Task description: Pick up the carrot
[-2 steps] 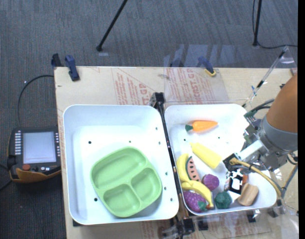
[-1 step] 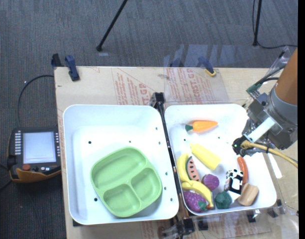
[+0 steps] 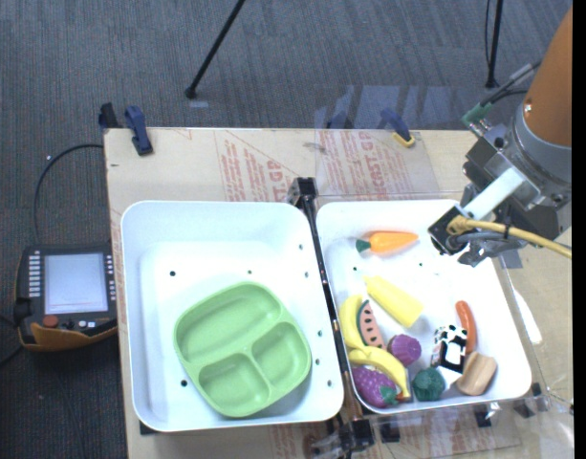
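Grapes [image 3: 374, 385], broccoli [image 3: 427, 383] and bread [image 3: 476, 374] crowd the near end of the right bin [image 3: 422, 210]. That leaves the carrot [image 3: 393, 242] alone on bare floor at the far end, clear of the pile, so reaching it looks easy. The arm [image 3: 546, 132] hangs just right of it. Whether the jaws are released or clenched, I cannot tell.

arm [image 3: 551, 84] cut off at the right, grapes [image 3: 369, 383] partly under banana [image 3: 374, 359], black-and-white toy [image 3: 452, 348] unclear
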{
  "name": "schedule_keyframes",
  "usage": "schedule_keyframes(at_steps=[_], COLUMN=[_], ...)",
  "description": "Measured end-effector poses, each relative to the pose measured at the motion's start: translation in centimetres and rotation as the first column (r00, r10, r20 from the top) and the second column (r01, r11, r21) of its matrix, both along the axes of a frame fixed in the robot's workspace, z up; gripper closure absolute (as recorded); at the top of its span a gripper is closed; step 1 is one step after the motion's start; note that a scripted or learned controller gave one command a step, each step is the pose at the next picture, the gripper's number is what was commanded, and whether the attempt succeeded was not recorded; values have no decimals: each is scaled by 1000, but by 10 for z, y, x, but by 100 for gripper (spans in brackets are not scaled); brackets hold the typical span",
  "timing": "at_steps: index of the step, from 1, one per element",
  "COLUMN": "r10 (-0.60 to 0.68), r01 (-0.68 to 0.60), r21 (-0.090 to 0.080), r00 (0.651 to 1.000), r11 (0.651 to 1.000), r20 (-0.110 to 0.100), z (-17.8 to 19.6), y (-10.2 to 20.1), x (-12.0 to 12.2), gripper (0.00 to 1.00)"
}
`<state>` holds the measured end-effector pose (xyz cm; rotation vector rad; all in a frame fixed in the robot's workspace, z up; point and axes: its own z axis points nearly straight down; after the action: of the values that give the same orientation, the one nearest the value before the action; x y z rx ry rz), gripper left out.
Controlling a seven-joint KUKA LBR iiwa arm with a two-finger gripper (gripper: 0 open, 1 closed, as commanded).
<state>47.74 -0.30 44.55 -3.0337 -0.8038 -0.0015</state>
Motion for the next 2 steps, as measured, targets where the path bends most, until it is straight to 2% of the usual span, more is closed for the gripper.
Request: schedule_keyframes(at_steps=[1, 2], r10=[-1, -78], r01=[1, 78], r21=[-2, -3], r00=[1000, 997], r11=[1000, 997], r20=[-8, -24], z=[-3, -156], y=[-1, -17], x=[-1, 75], gripper=[0, 0])
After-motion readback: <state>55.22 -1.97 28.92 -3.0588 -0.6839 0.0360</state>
